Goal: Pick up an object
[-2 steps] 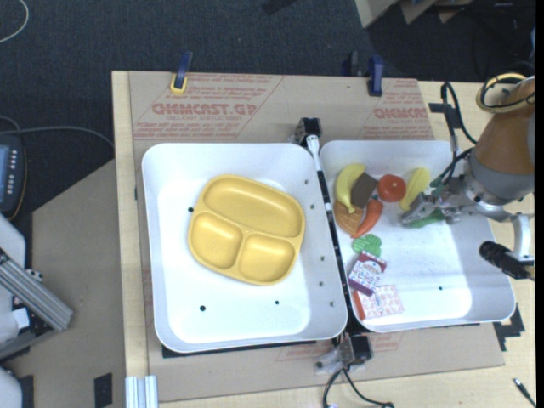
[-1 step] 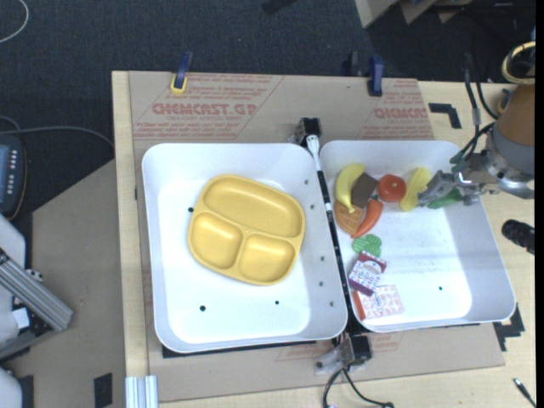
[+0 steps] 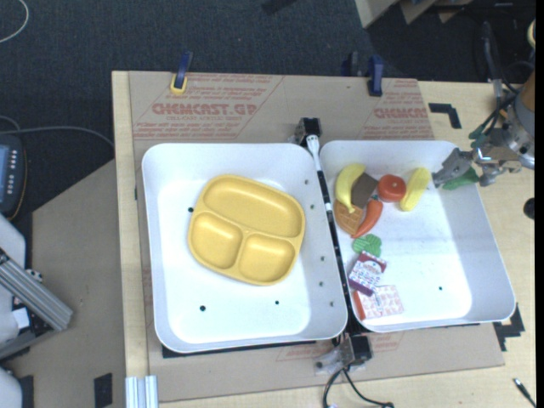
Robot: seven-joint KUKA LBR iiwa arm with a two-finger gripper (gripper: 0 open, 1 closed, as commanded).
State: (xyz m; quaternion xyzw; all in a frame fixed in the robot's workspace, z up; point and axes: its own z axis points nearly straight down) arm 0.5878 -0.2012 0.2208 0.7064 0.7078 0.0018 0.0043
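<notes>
Pincer (image 3: 453,173) at right bin's (image 3: 476,300) far-right rim; aperture unreadable. Yellow toy (image 3: 415,189) just left, long axis near-vertical.

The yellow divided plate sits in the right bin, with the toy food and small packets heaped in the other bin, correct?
Not quite. The camera view shows the yellow divided plate in the left bin, not the right one. The toy food and small packets are heaped in the other bin, the right bin, toward its left side.
</notes>
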